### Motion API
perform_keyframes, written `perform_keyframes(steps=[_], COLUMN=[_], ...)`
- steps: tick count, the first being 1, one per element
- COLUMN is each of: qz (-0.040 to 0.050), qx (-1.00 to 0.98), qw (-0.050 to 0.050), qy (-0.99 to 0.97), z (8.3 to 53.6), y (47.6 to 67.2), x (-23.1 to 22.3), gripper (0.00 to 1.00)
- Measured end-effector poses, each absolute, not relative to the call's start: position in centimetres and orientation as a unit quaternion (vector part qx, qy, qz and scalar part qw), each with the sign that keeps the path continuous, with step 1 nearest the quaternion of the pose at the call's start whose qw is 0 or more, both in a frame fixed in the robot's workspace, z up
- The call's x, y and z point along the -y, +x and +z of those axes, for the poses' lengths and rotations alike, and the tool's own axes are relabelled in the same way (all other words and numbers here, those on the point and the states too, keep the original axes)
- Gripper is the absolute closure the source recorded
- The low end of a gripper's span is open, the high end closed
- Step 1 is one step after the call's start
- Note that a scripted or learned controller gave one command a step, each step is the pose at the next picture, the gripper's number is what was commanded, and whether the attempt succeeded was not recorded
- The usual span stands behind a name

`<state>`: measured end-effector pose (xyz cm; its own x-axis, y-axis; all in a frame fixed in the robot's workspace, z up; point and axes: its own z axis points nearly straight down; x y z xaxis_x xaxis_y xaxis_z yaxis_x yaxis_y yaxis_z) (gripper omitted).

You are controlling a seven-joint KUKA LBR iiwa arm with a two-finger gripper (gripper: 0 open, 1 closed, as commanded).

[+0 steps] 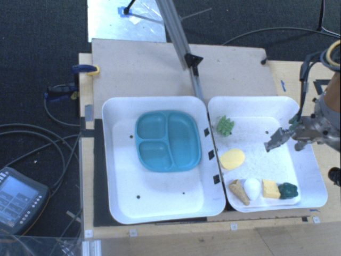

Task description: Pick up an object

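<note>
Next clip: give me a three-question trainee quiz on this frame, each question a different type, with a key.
1. True or false: the teal plastic divided plate lies in the right white bin.
2. Multiple choice: which item lies nearest the divider between the bins? A) pale yellow oval piece B) dark green lumpy toy C) yellow block
3. Fill in: the two-finger gripper hangs over the ___ bin.

Key:
1. False; it lies in the left white bin.
2. A
3. right
</note>
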<state>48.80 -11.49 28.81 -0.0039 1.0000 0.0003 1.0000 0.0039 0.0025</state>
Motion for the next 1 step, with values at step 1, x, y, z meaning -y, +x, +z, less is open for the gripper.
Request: perform_keyframes(steps=[1], qz=[0.0013], qx=[-0.708], qw=[0.001], qy=[0.706], z=[28.82], y=[48.81], x=[11.49], gripper=[0.00])
